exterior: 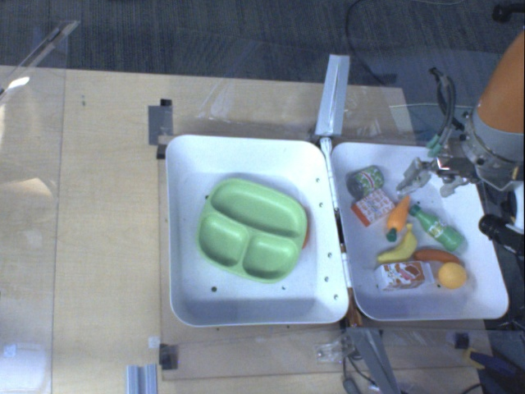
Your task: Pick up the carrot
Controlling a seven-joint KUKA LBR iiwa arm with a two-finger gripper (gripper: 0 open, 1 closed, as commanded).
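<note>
the pincer is seen hovering over the upper part of the right bin, its two metal fingers spread fairly wide, with nothing between them and nothing clearly touched. the carrot lies just below and slightly left of the pincer, tilted, its orange body pointing up toward the fingers.

several faults can be expected from here. the carrot is crowded: a red and white packet is pressed against its left side, a banana touches its lower end, and a green bottle lies just to its right. if the pincer is brought down as wide as it stands, a neighbour may be caught along with the carrot, or the packet may be pushed instead. the carrot is also tapered and smooth by the look of it, so a grip near its thin end is judged likely to slip out as the fingers close. a descent set too far right would land on the bottle's neck.

further out, a dark green can lies left of the pincer, and a carton, a reddish sausage-like piece and an orange fruit sit well below it. beyond the divider, in the left bin, a green sectioned plate rests, well apart from the work, on the table.
</note>
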